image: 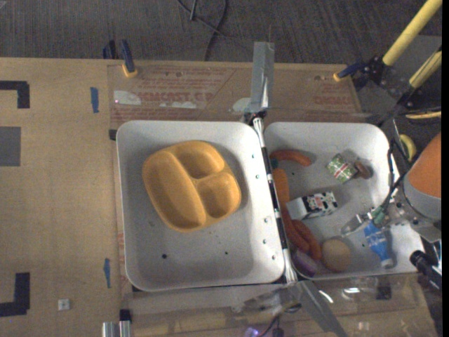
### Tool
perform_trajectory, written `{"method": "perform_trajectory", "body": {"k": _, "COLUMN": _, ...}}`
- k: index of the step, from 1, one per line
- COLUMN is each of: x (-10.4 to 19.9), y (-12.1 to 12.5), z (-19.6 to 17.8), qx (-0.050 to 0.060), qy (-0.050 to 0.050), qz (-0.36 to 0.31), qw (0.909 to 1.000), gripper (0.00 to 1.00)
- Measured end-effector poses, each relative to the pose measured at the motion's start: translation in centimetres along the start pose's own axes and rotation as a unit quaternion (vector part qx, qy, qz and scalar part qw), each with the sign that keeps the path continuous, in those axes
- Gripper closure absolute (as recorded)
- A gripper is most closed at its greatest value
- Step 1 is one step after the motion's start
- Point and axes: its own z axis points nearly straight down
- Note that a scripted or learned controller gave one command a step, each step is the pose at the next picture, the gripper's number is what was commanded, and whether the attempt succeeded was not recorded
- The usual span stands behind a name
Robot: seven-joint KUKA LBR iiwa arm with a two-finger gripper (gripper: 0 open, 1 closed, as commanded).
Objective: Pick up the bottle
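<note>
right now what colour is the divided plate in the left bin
Yellow-orange all over, no pattern. The divided plate shows clearly in the camera view, lying in the left bin.

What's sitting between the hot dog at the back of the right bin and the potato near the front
In the camera view, between the hot dog and the potato lies the small cow-print milk carton, on its side.

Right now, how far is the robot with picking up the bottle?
Done: the arm has reached into the right bin, with the gripper low near the bottle. In hand: nothing I can confirm; the bottle lies on the bin floor. Left: grasping it and lifting it out.
</note>
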Motion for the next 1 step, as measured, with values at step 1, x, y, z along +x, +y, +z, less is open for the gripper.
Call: {"method": "perform_trajectory", "body": {"k": 1, "x": -0.42, "y": -0.09, "z": -1.04, "qx": -0.001, "qy": -0.006, "qz": 0.003, "qw": 1.0, "gripper": 1.0}}
